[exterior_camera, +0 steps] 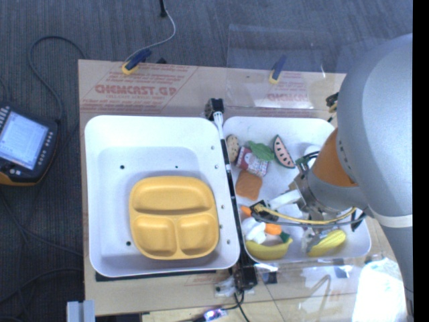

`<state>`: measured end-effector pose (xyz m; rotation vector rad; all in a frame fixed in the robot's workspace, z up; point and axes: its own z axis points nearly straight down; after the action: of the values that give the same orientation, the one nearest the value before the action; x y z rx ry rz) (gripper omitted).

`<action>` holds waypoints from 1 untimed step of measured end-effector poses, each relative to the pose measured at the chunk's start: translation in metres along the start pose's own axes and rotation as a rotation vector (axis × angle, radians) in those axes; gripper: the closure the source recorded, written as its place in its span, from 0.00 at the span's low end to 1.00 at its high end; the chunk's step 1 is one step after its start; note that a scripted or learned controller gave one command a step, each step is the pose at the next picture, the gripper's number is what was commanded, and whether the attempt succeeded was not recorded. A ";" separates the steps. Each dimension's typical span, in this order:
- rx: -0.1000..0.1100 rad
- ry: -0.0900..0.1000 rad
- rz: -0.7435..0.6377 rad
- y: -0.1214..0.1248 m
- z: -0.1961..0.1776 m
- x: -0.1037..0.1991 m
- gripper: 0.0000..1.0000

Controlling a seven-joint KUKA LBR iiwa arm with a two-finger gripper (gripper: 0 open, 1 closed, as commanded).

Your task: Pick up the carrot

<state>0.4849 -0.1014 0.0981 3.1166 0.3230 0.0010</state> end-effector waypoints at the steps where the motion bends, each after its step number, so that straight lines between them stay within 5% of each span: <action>1: 0.009 -0.009 0.006 0.000 0.010 0.018 0.00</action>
<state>0.5023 -0.0976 0.0877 3.1253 0.3150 -0.0147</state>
